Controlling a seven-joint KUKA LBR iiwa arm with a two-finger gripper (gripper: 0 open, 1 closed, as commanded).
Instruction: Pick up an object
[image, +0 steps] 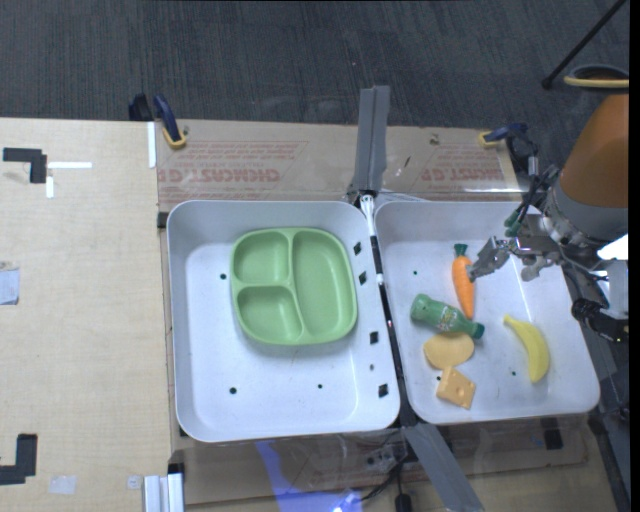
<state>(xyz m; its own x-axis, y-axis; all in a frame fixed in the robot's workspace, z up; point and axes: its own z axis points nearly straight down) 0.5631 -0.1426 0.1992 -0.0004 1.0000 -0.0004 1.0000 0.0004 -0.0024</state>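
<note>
The right bin holds an orange carrot, a green bottle lying on its side, a flat yellow-orange round piece, a small orange cracker-like square and a yellow banana. My gripper hangs over the upper right part of this bin, just right of the carrot's top. It is open, and nothing sits between its fingers. The grey wrist with the orange band rises behind it at the right edge.
The left bin holds a green divided plate. A grey divider bar stands at the back between the bins. Bare white floor lies between the carrot and the banana.
</note>
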